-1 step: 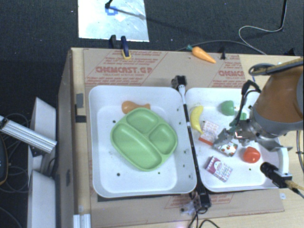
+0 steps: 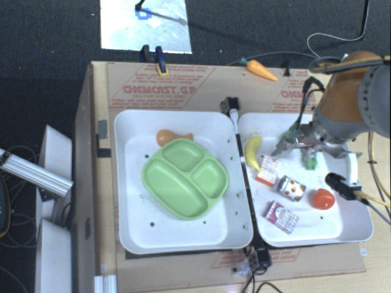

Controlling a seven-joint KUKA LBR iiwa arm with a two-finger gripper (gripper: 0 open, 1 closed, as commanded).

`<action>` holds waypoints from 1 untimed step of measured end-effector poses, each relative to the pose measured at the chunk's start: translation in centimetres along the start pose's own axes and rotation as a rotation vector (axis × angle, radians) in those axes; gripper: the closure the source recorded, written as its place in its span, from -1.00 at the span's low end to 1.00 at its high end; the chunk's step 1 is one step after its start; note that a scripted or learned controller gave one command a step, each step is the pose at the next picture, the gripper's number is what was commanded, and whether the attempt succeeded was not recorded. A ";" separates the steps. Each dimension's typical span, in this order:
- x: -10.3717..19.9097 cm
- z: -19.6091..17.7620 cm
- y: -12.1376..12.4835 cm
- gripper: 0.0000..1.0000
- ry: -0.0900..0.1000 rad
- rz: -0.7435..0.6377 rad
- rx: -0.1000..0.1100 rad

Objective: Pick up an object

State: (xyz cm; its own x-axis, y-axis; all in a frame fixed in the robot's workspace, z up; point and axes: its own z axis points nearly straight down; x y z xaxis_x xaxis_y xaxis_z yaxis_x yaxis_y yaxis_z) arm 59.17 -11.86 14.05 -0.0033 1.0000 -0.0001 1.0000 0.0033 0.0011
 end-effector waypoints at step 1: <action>-1.9 5.6 7.7 -1.00 0.000 -0.001 0.000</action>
State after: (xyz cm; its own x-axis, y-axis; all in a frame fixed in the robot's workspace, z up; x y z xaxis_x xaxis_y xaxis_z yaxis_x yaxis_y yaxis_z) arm 66.86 -13.71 8.48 -0.0042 1.0000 0.0000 1.0000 0.0042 0.0012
